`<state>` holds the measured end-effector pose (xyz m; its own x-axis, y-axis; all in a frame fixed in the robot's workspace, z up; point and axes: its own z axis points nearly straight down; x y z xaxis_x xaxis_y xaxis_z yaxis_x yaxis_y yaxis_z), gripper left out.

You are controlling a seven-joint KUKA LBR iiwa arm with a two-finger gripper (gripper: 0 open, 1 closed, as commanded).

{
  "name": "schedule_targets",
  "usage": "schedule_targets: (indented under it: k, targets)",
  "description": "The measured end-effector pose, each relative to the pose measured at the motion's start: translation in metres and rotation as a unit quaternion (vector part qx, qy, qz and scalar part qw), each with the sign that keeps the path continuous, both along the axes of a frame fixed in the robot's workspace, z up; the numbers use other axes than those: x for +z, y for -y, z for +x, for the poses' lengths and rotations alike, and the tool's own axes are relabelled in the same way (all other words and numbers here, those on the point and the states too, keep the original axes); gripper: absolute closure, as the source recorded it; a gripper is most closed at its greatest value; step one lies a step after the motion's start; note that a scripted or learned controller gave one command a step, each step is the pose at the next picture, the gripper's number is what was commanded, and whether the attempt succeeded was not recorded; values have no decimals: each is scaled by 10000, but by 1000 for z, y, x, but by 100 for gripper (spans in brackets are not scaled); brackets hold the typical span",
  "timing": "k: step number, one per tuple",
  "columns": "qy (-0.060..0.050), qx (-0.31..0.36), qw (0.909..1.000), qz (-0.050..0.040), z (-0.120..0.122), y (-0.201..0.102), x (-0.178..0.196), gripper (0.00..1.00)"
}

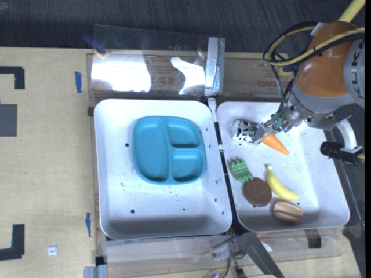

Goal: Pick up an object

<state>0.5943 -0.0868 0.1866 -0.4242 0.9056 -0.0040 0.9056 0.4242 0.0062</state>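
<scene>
Hiding carrot's (275, 143) top: claw (272, 126)

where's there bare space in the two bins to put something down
Left white bin: bare floor rings the blue divided plate, widest below it. Right white bin: bare right of the orange carrot and yellow banana; crowded lower left around the brown cookie.

A pale wood bench (40, 172) carries black marks (14, 77) at 9 o'clock and blue tape (77, 81); dark carpet (145, 4) lies at 12 o'clock, beside a glaring clear sheet (145, 68).
</scene>
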Motion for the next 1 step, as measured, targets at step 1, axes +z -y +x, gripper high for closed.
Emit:
schedule_targets:
  k: [1]
  targets:
    - [-15,-2,10000,1,-1,0,-1,0]
